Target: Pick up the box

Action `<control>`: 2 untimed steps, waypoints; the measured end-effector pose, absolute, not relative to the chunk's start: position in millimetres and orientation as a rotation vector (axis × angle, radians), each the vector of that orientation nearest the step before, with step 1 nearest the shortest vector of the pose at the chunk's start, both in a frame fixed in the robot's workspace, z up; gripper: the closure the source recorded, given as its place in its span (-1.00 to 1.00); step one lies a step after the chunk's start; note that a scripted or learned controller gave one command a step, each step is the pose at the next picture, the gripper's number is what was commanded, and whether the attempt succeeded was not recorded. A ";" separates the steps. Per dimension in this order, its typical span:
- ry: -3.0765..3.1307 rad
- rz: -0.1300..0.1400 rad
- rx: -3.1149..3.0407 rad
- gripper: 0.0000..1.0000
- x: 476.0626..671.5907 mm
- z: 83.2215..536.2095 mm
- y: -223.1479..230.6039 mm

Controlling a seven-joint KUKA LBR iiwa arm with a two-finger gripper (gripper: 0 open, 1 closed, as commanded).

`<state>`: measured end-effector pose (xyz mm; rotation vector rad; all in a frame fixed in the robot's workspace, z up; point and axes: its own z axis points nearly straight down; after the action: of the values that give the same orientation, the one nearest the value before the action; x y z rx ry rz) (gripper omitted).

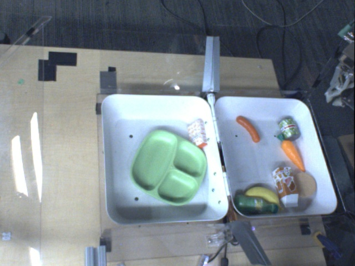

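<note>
— Left bin [123, 121]?
— Holding a green divided plate [169, 166], red-and-white packet [197, 132] touching its upper right edge.
— Right bin [249, 165]?
— Sausage [248, 128] upper left; can [288, 128] above carrot [292, 155]. Orange-and-white box [283, 182] lower right, between banana [260, 193] and brown round lump [306, 186].

The gripper [339, 82] hangs at the view's right edge, outside the right bin's [316, 126] far corner. Nearest it, to its left, lie a green can [288, 128] and a carrot [292, 155]. The white-and-orange box [283, 182] sits further off towards the near rim, beside a banana [260, 193].
</note>
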<state>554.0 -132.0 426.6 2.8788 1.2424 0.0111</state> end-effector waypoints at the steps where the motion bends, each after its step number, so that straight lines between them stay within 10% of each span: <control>1: 1.256 0.014 2.869 1.00 555.7 436.8 -130.8; 2: 0.762 0.007 3.045 1.00 617.2 435.1 -89.3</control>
<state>617.2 -89.3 435.1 3.0448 0.7621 0.0073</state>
